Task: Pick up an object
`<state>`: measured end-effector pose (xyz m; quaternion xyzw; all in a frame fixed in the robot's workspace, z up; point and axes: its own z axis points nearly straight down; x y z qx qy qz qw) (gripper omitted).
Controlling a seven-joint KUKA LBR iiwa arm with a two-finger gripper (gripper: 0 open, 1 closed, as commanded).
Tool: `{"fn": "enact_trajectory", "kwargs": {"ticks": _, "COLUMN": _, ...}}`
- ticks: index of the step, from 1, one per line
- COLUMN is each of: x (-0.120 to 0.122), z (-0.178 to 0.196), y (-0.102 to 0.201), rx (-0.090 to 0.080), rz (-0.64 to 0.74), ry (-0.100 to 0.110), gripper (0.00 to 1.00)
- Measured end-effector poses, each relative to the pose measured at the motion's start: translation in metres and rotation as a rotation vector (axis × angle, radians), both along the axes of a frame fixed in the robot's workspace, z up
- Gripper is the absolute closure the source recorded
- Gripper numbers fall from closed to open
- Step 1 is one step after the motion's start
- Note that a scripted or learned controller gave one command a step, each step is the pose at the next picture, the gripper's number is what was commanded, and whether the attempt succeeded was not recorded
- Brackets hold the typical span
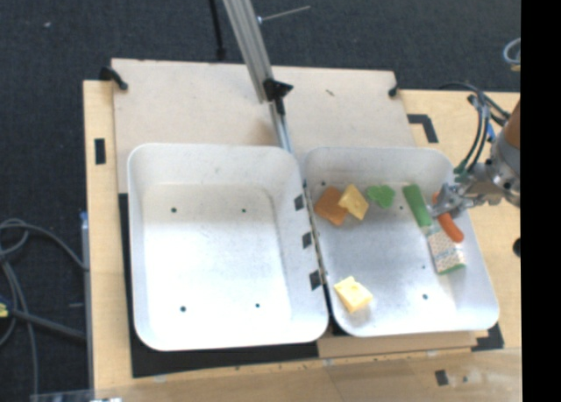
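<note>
Across the bench [96, 216], operator, you have two shallow white bins side by side. Left bin [219, 247] sits well away from the pincer, on its far side. Right bin [399, 304] lies directly under and beside the pincer, its right rim passing just below the tool.

You see the arm [507, 151] entering at the right edge, grey, with cables looping above it. Pincer [447, 201] hangs over the right bin's upper right part, close to the rim. You cannot tell how far it is parted, nor whether it has hold of anything; the tip is small and blurred against the items beneath.

A slanted metal post [250, 37] stands behind the bins, well off to the pincer's left and farther back.

Objects, all in the right bin:
- green stick [416, 205], just left of the pincer, near touching.
- speckled block [447, 256], just in front of the pincer.
- orange-brown block [330, 206], well left of it.
- yellow wedge [355, 202], touching the orange-brown block.
- yellow cube [353, 294], left and well toward the front.
- green lump [381, 196], left of the green stick.
- orange-red piece [450, 228], right under the pincer tip.
</note>
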<state>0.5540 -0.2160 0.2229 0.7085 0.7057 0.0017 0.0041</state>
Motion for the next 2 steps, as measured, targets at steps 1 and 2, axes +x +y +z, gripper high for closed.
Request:
{"fn": "enact_trajectory", "kwargs": {"ticks": 1, "x": 0.002, "z": 0.047, "y": -0.001, "rx": 0.001, "rz": 0.008, "ry": 0.001, "gripper": 1.0}}
{"fn": "enact_trajectory", "kwargs": {"ticks": 2, "x": 0.01, "z": 0.053, "y": 0.055, "rx": 0.004, "rz": 0.012, "ry": 0.005, "gripper": 1.0}}
